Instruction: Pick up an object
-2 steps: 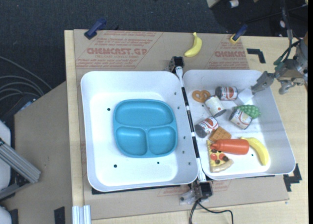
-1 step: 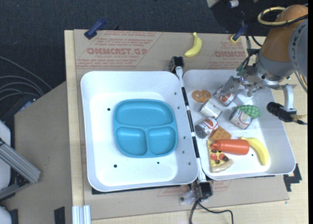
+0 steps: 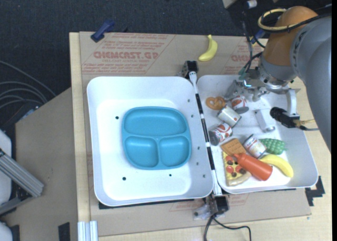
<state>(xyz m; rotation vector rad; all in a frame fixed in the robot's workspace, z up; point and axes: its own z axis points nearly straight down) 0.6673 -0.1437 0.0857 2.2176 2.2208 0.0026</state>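
Hovering over right bin (image 3: 305, 174) far edge, end effector (image 3: 243, 93) just above small can (image 3: 239, 103); grip state unclear; blue tray (image 3: 156, 136) in left bin (image 3: 100, 129).

arm (image 3: 310, 34) cropped at right edge, tool (image 3: 243, 91) fingers indistinct

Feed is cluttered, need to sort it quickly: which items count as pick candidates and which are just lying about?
Job: claw; right bin items: pretzel, cans, carrot, pizza slice, banana.
Lying about: blue tray in left bin, second banana on bench.
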